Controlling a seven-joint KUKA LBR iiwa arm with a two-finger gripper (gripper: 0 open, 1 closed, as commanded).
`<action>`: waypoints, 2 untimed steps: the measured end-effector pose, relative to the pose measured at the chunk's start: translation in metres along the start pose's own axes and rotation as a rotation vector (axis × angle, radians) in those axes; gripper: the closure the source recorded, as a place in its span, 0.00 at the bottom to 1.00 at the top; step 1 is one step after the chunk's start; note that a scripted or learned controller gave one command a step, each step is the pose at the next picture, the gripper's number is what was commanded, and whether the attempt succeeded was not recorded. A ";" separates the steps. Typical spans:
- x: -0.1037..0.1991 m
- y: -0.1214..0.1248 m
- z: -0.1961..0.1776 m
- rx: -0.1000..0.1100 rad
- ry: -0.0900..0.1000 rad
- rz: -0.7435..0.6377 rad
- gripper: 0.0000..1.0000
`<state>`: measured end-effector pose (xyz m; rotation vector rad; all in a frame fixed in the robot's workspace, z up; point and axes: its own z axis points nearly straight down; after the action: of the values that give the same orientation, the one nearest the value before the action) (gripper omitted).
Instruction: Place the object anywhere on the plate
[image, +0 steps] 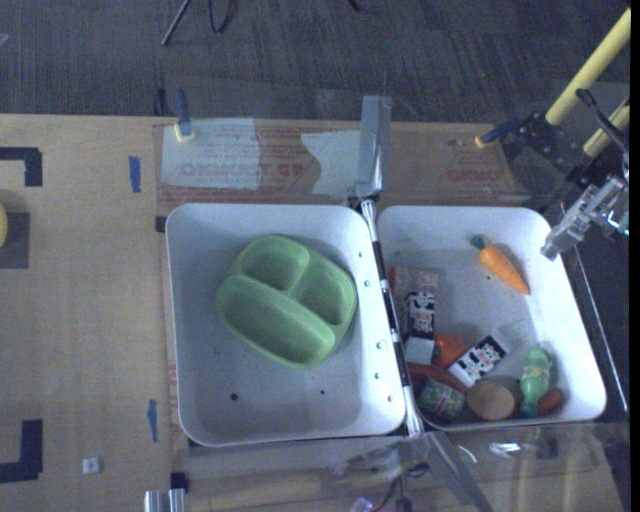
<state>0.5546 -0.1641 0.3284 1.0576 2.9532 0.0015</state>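
Note:
A green divided plate lies in the left white bin, slightly left of that bin's middle, with nothing on it. The right bin holds the toy foods: an orange carrot near its far right, and a black-and-white carton by its left wall. My gripper hangs at the right bin's far right rim, just right of the carrot and above it. Nothing is visibly held.
A pile crowds the right bin's near side: a second patterned carton, a brown round item, a green bottle, a red piece and a green round item. A metal divider separates the bins.

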 end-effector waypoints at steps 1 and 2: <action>0.082 0.093 0.040 0.001 0.003 0.149 1.00; 0.120 0.165 0.143 0.000 0.003 0.033 1.00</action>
<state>0.5676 0.0398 0.1852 1.1071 2.9381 0.0026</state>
